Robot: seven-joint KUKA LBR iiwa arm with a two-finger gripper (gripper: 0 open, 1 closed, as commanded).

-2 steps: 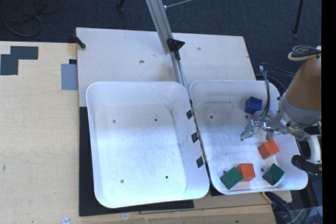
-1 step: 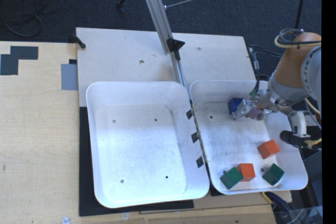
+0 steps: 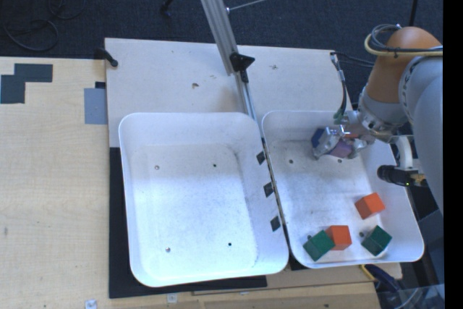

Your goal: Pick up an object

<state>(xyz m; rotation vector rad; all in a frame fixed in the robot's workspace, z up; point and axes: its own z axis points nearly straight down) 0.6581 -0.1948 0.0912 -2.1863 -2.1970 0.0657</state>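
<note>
- We see the left white bin (image 3: 137, 155) lying beside its twin on the bench.
- A slanted aluminium rail (image 3: 217, 18) runs down to the divide between the two bins.
- In the right bin (image 3: 304, 177), the gripper (image 3: 331, 145) hangs low near the far wall; whether anything sits between its jaws, or whether they are spread or pressed together, we cannot tell.
- Along the near edge sit a green block (image 3: 317, 246), touching an orange block (image 3: 339, 236), and a second green block (image 3: 376, 240).
- Another orange block (image 3: 370, 205) lies nearer the right rim.
</note>
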